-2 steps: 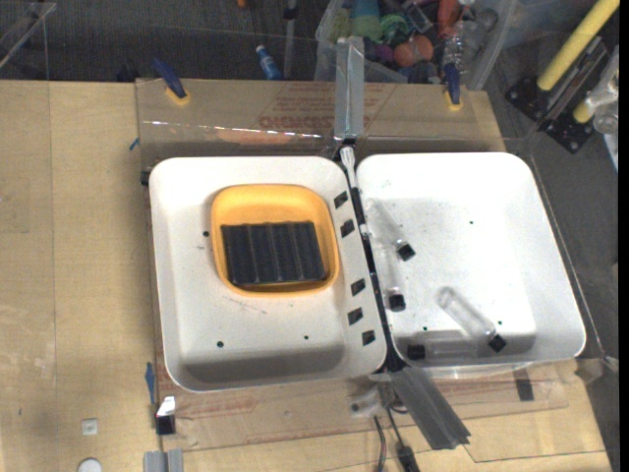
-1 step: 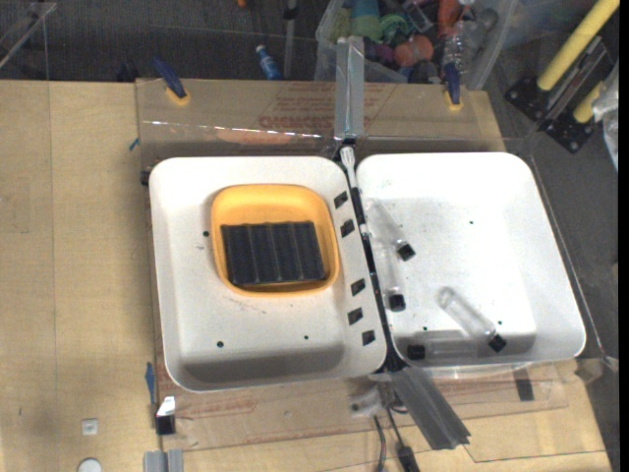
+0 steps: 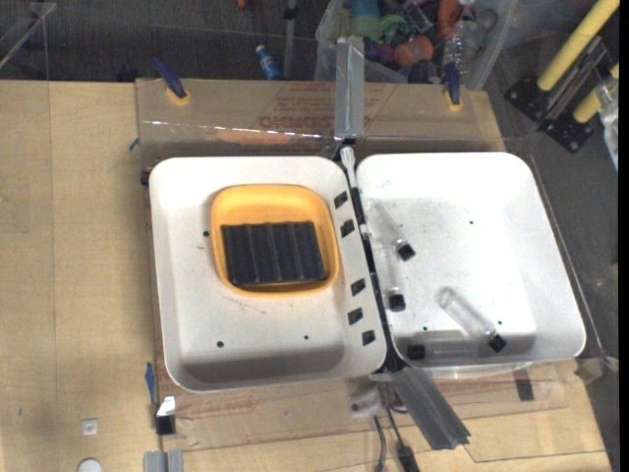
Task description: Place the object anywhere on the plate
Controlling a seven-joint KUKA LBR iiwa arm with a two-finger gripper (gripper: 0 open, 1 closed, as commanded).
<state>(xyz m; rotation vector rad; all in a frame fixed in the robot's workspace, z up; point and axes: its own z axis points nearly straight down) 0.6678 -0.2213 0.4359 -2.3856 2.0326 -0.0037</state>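
Two white bins are sitting side by side on the table (image 3: 69,214). To the right of the plate and nearer to me, in the right bin (image 3: 550,264), a clear tube (image 3: 470,318) with a dark cap is lying on its side, and a second clear tube (image 3: 393,236) is lying closer to the plate's level. The orange plate (image 3: 275,195) is resting in the middle of the left bin (image 3: 177,362), and the dark ridged block (image 3: 273,252) is lying flat on it, inside its rim. If that block is the object, I am judging the placing as done, and the next move is calling for nothing more than keeping clear of the plate. How the arm is posing, how far the gripper is opening, and whether it is holding anything, I cannot tell. Beyond the plate, a tub of coloured toys (image 3: 413,8) is standing off the table.
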